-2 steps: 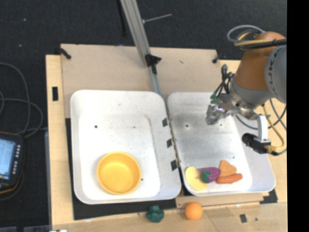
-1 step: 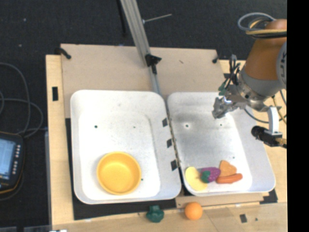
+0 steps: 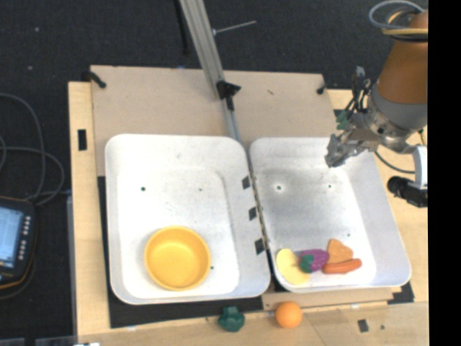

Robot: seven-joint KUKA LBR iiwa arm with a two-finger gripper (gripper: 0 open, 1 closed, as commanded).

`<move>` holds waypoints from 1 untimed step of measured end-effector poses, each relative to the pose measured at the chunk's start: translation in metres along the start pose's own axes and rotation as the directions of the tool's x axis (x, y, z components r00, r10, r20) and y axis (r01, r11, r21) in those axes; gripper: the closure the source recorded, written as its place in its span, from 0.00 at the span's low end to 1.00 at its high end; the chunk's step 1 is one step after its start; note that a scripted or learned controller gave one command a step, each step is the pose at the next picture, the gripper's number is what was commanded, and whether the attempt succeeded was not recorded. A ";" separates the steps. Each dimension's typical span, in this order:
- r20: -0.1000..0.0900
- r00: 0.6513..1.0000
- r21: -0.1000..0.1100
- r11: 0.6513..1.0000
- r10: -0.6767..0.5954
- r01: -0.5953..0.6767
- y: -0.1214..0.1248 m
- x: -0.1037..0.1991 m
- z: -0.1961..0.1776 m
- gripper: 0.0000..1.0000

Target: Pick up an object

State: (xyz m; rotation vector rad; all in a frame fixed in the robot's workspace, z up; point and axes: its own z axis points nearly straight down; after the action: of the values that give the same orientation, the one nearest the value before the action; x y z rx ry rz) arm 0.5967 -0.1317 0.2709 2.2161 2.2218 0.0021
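Above the far right corner of the right bin (image 3: 374, 215) hangs the tool (image 3: 337, 156), and it is not possible to tell how it is set. Nothing is seen in its grip. Well apart from the tool, toward the near edge of the same bin, lies a small group of objects: a pale yellow piece (image 3: 288, 265), a purple and green piece (image 3: 312, 260), an orange wedge (image 3: 339, 250) and an orange carrot-like piece (image 3: 342, 267), close together. Far from the tool, to its left and nearer, a yellow bowl (image 3: 177, 257) sits in the left bin (image 3: 173, 171). On the table (image 3: 144, 96), before the bins, rest an orange ball (image 3: 288, 314) and a green object (image 3: 231, 319).
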 end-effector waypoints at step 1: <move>-0.002 1.000 0.000 1.000 -0.003 0.003 -0.016 0.047 -0.005 1.00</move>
State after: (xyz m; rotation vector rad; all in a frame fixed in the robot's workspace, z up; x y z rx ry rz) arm 0.5810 -0.0849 0.2755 2.2134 2.2266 0.0035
